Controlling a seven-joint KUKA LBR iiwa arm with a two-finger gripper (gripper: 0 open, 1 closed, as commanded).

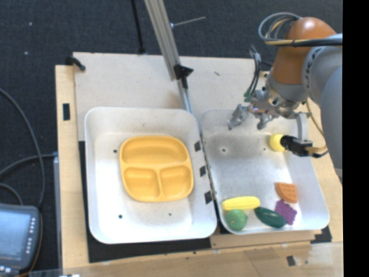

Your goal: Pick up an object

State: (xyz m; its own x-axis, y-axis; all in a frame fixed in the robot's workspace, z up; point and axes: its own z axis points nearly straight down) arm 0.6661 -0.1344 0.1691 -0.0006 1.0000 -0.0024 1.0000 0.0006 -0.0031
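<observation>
Gripper (249, 117), state indiscernible, at bin's twelve o'clock. Banana (241, 203), six o'clock: light, smooth; grasp across its middle.

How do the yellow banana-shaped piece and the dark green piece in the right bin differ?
The yellow piece is bright, pale and lies nearly level; the dark green piece is deep green and slants toward the bin's near corner. The yellow one sits farther left. Both are elongated and lie along the right bin's near edge.
</observation>
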